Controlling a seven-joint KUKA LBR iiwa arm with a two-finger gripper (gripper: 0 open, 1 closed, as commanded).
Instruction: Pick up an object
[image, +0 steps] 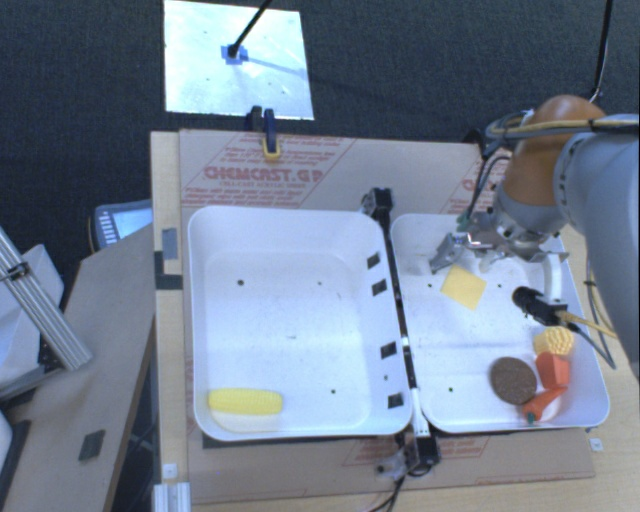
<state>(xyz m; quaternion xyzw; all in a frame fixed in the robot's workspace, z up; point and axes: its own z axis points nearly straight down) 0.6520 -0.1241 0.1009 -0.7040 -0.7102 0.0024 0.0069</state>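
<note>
The gripper (468, 258) sits low over the back of the R bin (450, 345). Its wrist hardware blurs together from this angle, so can't tell if it's open or closed; nothing visibly held. The arm (600, 170) is cut off at the view's right edge and covers the R bin's far right corner.

Small pieces in that bin's front right corner overlap, w/ edges hard to separate:
- an orange-red chunk (553, 369)
- a yellow knobbly piece (555, 341) just behind it
- an orange carrot-like bit (541, 404) at the front, partly tucked under the chunk

What each one is stays unclear.

Closest obj to the gripper is a flat yellow square slice (464, 287). It lies on the R bin floor just in front of the gripper, back corner right by the gripper's tip; touching or not can't be told. A brown round disc (513, 380) lies flat nr the front, touching or just beside the orange-red chunk.

The L bin (290, 300) holds one item, a yellow corn cob (245, 402). It lies along the front wall in the view's front left corner. Both bins sit side by side on a cardboard sheet (270, 172) w/ red print.
</note>
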